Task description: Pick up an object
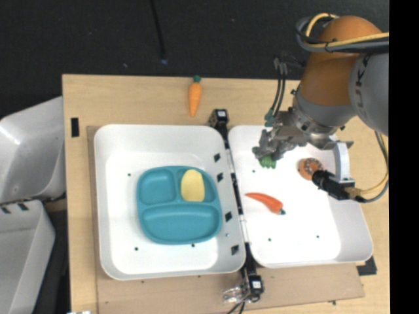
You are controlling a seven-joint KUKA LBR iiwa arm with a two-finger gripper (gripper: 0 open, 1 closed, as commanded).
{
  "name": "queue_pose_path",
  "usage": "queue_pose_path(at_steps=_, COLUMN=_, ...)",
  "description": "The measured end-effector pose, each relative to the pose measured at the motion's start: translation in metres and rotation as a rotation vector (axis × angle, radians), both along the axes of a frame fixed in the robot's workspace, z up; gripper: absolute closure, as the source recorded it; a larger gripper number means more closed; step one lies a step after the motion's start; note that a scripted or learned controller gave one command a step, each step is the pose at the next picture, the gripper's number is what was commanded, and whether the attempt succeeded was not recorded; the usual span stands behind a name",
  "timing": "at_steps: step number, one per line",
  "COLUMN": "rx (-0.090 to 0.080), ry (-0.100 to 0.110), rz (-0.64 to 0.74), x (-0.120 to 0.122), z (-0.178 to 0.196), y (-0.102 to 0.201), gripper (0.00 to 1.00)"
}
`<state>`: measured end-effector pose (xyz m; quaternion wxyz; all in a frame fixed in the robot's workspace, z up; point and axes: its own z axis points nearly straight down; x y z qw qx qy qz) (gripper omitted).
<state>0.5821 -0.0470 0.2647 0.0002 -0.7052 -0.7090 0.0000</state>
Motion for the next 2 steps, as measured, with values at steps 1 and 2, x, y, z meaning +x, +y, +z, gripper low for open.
queue_pose_path(at_steps=1, rx=0.001, ry=0.000, rz=0.001, x=-0.020, z=0.001, y=0.052, gripper=1.00)
queue_pose_path(at_steps=2, rx=0.001, ry=-0.001, rz=0.002, x=-0.025, z=0.004, y=0.102, gripper=1.00)
